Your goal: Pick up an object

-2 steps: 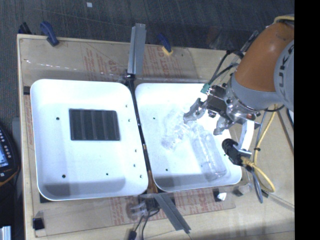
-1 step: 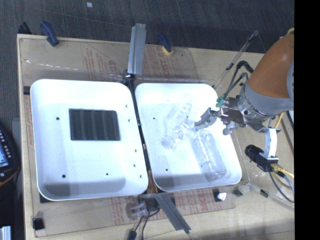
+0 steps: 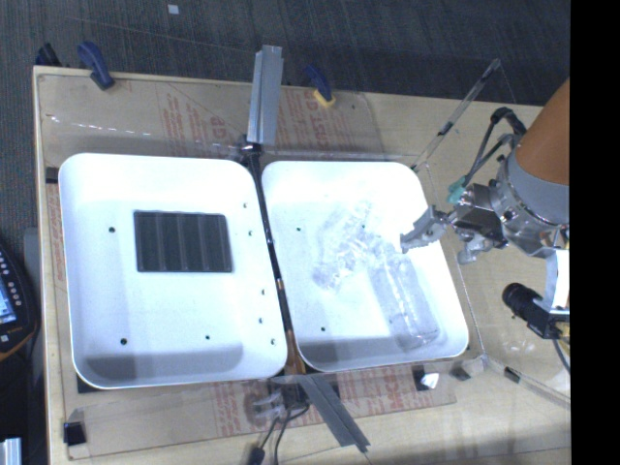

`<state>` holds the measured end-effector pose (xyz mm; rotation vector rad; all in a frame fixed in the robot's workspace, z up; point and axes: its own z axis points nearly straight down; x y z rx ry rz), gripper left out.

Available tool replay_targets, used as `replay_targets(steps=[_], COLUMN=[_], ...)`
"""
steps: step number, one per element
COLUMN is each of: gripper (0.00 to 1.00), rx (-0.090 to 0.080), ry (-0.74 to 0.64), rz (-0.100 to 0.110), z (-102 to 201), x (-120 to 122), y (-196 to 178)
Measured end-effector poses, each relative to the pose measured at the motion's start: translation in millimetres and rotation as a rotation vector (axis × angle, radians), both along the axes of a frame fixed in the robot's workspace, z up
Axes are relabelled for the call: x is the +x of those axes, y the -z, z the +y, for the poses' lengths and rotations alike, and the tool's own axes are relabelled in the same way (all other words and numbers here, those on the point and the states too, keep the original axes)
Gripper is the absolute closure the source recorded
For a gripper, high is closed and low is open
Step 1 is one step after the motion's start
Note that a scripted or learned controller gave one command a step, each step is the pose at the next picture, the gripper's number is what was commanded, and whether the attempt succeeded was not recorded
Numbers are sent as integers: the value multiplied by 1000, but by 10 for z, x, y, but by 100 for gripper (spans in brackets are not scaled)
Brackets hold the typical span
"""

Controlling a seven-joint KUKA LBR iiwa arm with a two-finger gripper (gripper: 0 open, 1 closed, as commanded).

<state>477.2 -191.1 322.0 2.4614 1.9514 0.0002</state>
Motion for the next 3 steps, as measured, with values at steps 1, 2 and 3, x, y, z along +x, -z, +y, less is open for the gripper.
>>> replay_targets(steps=[1, 2, 3], gripper=[0, 0, 0], rx=[0, 1, 0], ry=[67, -128, -132], rz=[1, 2, 1], z=[-129, -110, -128], x=[3, 4, -4], y=[-166, 277, 43])
